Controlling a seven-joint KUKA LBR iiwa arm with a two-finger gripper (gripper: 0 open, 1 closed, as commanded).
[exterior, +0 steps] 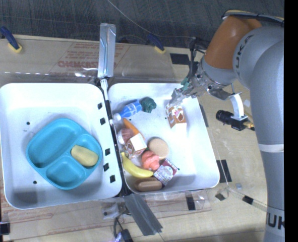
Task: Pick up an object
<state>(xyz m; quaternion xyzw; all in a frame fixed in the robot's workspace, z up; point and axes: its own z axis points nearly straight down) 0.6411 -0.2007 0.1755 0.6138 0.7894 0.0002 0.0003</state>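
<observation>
- Wooden bench [239, 185] carries two shallow white plastic bins side by side, smooth, with rounded corners; a metal divider strip [107, 49] stands at their shared far edge and serves as landmark.
- Left bin [12, 135], left of the strip: a sky-blue moulded tray [53, 150] with compartments; a yellow rounded lump [84, 155], potato-shaped, matte, sits in the tray's right compartment.
- Right bin [194, 150], right of the strip: just beside the divider, a blue-and-white tube-like item [129, 108] touching a dark teal crumpled lump [148, 104].
- Nearer the camera, a cluster along the divider side: an orange wedge [131, 126], a tan round bun shape [158, 147], a pink-red lump [150, 160], a curved yellow banana [135, 168], a brown sausage shape [149, 185], and a small printed packet [165, 171].
- Far right of the strip: a small brown-and-white carton [177, 116], boxy with glossy print, stands apart from the cluster.
- Gripper [179, 97] is directly above the carton's top edge; finger state: cannot tell.
</observation>
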